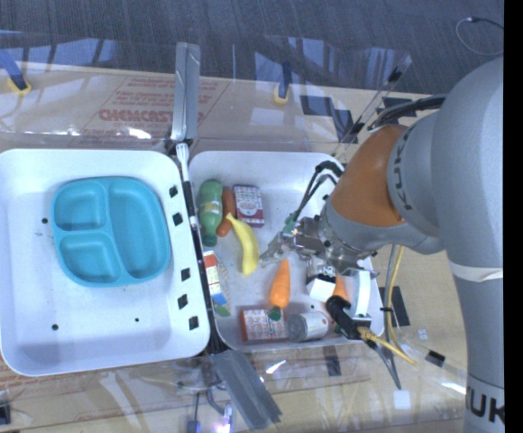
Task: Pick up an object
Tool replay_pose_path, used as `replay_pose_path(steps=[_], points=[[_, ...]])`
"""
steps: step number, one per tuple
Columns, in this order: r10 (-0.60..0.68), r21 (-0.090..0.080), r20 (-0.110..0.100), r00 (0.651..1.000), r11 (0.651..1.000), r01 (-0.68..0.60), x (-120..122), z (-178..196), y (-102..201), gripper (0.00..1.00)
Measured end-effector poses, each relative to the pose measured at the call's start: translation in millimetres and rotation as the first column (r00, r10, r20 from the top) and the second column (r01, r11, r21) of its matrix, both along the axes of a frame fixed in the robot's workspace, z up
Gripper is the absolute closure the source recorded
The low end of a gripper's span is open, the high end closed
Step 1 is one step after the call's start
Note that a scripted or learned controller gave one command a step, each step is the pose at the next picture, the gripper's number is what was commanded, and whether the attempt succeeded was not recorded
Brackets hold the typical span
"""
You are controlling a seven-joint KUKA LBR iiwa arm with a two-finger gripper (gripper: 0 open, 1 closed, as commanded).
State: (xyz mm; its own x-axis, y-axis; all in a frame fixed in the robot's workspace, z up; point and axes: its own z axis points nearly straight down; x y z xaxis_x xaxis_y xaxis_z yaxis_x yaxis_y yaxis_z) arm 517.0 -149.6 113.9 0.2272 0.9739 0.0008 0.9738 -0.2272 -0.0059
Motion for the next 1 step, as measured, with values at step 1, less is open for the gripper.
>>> replay_pose_path(steps=[1], points=[[0.006, -0.001, 0.0, 1.0, 1.0, -0.006, 0.4, 9.7, 0.0, 1.0]])
